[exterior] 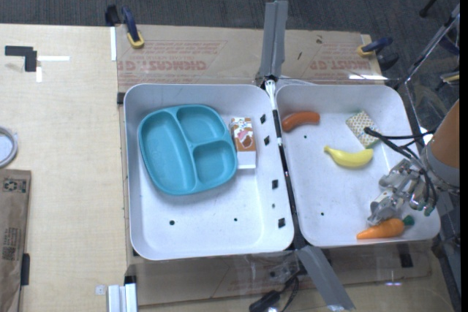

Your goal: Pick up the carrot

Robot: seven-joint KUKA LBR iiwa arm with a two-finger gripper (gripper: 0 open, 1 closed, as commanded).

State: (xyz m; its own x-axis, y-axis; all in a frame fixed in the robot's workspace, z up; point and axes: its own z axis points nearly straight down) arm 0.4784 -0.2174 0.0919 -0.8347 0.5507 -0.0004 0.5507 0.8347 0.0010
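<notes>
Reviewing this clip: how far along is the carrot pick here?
Done: the arm has reached the right bin, and the tool sits right above the carrot. In hand: closing in for the grasp, though the grip cannot be judged. Left: the carrot lies flat on the bin floor, so gripping and lifting remain.

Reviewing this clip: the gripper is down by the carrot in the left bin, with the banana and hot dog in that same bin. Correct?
Not quite. The camera view shows the gripper by the carrot in the right bin, not the left. The banana and hot dog do share that bin.
</notes>
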